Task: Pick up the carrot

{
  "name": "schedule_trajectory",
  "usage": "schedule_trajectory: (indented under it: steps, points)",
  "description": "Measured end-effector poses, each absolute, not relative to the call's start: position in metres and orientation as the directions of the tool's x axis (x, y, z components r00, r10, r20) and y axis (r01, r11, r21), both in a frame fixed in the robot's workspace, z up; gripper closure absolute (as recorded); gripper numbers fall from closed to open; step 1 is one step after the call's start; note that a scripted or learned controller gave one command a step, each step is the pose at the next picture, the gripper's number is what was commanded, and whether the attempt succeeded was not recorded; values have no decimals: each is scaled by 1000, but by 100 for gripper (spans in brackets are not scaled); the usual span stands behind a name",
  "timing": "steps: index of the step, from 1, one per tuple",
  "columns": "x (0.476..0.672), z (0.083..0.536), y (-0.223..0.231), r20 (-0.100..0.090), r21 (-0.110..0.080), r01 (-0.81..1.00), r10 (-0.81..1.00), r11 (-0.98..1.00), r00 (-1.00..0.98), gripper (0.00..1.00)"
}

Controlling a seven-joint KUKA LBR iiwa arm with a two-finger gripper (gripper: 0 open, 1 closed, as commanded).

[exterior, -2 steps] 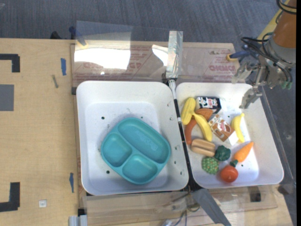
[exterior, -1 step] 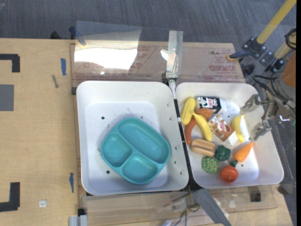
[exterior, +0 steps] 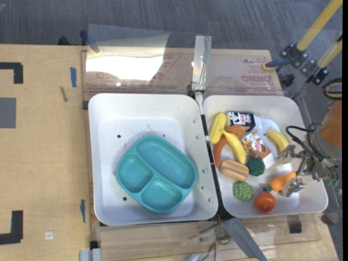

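A wooden table [exterior: 38, 162] carries two shallow white bins side by side on grey carpet. The hand [exterior: 299, 179] hangs low in the right bin [exterior: 312, 203], and whether it is clenched or released cannot be told. The carrot [exterior: 281, 180] lies touching it on the left, a tomato [exterior: 265, 201] just below. Farther left sit bananas [exterior: 234, 144]; beyond, a teal tray [exterior: 156, 173]. This looks like the grasp stage; next, a firm closing on the carrot and a straight lift.

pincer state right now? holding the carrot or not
pincer: down in the right bin at the carrot; open or shut cannot be told, nor any hold.
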State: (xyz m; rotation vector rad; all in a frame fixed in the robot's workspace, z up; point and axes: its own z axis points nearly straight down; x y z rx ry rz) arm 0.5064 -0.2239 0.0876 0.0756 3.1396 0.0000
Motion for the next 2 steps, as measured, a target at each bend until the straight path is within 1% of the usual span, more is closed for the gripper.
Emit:
schedule_trajectory:
  steps: [1, 2]
  points:
    - [560, 88, -191, -9, -3, -49, -49, 999, -999, 0]
    - [539, 88, -156, -3, -2, 145, 145, 989, -989, 0]
